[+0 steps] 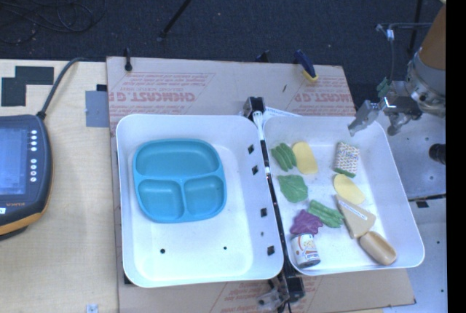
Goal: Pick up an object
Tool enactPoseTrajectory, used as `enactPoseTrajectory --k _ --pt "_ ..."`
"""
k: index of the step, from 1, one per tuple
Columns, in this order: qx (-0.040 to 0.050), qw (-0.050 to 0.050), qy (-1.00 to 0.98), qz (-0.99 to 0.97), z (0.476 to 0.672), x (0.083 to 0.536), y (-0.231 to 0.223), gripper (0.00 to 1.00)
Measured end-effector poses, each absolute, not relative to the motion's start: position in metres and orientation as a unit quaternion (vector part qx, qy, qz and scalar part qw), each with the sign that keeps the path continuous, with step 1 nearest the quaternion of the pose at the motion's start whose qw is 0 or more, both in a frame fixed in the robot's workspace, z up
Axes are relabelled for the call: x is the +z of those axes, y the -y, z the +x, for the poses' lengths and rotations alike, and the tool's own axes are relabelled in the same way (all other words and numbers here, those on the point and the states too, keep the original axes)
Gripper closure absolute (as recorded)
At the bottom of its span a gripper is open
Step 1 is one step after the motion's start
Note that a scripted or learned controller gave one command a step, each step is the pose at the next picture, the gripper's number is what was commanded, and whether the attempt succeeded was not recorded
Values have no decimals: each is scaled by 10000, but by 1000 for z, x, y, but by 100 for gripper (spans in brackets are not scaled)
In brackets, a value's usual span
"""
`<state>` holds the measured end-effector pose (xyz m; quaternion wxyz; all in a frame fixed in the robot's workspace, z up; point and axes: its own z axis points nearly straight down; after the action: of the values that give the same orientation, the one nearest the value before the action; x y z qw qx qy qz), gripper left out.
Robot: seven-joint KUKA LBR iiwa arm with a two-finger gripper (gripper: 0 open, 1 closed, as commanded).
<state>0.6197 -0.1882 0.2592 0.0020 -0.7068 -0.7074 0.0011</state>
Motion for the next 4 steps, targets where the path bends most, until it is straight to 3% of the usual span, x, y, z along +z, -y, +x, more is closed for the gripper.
enactPoseTrajectory --k 1,2,3,4 --pt "35 60 7070 -7071 620 156 212 0" --pt "7 28 7066 -7076 552 86 154 0" --pt "7 38 7077 -7065 494 87 88 0" --pt "14 25 7069 -7073 501 87 89 0"
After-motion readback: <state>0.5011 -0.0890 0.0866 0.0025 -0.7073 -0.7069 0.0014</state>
